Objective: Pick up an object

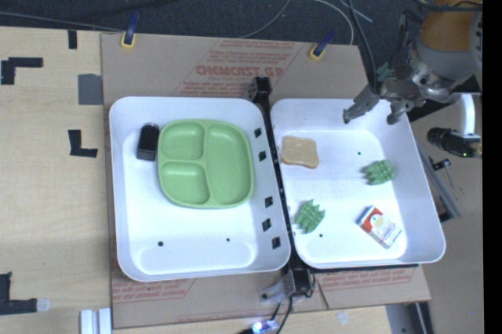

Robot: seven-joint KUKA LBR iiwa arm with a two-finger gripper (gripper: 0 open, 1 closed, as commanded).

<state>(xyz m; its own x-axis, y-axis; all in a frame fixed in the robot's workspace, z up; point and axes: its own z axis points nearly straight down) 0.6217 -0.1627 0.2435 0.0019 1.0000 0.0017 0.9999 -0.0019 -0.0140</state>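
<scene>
Bench, right bin (408,168): end effector (375,110) fingers apart, empty, at far edge. Toast (300,152) light, stiff; pinch across edges.

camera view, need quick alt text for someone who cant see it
A robot gripper, fingers open, hangs over the top edge of the right white bin, which holds a bread slice, two green toys and a small packet. The left bin holds a green divided plate and a black block.

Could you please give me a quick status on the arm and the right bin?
Gripper open, holding nothing, above right bin's far edge. Bread slice, two green toys, small box untouched. Nothing in the way.
</scene>
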